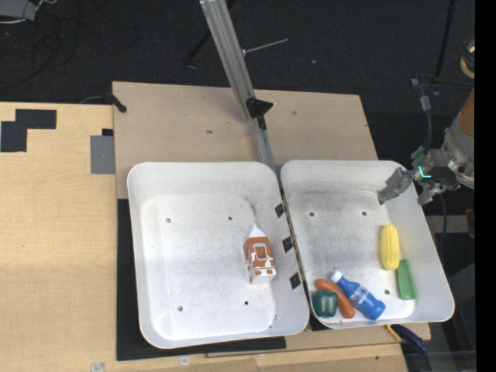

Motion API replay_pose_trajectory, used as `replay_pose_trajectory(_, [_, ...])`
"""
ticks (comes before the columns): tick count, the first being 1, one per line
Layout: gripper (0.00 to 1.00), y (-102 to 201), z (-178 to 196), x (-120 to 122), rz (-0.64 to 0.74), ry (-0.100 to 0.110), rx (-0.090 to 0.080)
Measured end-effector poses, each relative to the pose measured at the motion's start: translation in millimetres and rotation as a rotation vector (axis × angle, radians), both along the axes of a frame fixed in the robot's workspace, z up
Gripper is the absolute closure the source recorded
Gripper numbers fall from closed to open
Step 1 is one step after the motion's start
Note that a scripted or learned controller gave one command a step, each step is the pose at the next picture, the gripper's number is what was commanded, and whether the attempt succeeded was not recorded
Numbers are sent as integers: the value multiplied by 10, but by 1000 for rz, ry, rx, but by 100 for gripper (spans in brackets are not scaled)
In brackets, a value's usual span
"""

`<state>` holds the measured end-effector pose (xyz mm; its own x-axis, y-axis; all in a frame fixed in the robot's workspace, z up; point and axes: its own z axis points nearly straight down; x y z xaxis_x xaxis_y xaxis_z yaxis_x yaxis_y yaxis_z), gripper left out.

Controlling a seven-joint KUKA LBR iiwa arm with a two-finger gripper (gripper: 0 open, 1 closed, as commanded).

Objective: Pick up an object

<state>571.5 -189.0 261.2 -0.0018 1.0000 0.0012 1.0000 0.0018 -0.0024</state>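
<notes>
My gripper (pixel 411 187) hangs over the upper right rim of the right bin (pixel 341 164), open, with nothing between its fingers. Below it in that bin lie a yellow corn-like piece (pixel 390 246) and a green stick-shaped piece (pixel 405 279) along the right wall. A blue bottle (pixel 359 297), an orange carrot-like piece (pixel 335 298) and a dark green item (pixel 325 306) cluster at the bin's front. In the left bin (pixel 147 178), a small orange-and-white carton (pixel 260 258) lies near the right wall.
An aluminium bar (pixel 232 53) slants down from the top to the seam between the bins. Black clips (pixel 288 243) sit along that seam. The wooden bench (pixel 54 231) spreads to the left, and dark floor with cables lies behind.
</notes>
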Motion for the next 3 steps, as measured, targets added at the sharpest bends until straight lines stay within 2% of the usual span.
replay_pose_trajectory(1, [0,24,-570,90,-1,5,1])
replay_pose_trajectory(3, [0,143,-1678,36,-2,6,1])
